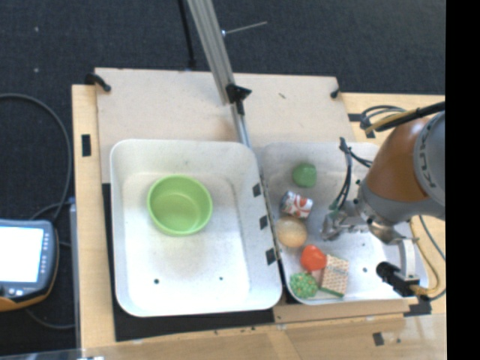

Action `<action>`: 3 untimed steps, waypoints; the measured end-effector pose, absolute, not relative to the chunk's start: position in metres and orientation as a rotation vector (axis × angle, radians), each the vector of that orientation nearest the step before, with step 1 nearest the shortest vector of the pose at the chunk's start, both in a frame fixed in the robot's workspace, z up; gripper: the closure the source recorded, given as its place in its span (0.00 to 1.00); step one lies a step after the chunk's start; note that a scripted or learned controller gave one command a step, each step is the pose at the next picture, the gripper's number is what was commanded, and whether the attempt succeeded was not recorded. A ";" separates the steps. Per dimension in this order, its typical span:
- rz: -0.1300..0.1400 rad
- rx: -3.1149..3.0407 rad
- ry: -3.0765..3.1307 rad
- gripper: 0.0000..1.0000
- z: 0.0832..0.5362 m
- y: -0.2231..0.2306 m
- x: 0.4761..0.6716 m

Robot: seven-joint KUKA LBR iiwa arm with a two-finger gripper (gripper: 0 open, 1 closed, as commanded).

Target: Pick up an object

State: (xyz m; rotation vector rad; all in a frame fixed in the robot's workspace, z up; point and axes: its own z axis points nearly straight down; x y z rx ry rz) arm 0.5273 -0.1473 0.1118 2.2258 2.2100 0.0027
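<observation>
The grey arm with its orange band (396,172) reaches in from the right over the right white bin (360,285), and its two-finger gripper (335,227) hangs low above the bin floor; whether the claw is spread or pressed together I cannot tell. Just left of it lie a green ball (304,175), a crumpled red-and-white can (297,204), a tan egg-shaped object (292,234), a red-orange round object (313,258), a patterned flat packet (335,276) and a green leafy toy (304,284). A lime-green plastic bowl (179,205) sits in the left white bin (135,283).

No legible txt or labels anywhere.
</observation>
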 end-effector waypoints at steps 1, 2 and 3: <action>0.005 2.222 2.213 1.00 0.159 -0.147 0.522; 0.006 2.212 2.221 1.00 0.215 -0.143 0.533; 0.003 2.214 2.223 1.00 0.232 -0.144 0.534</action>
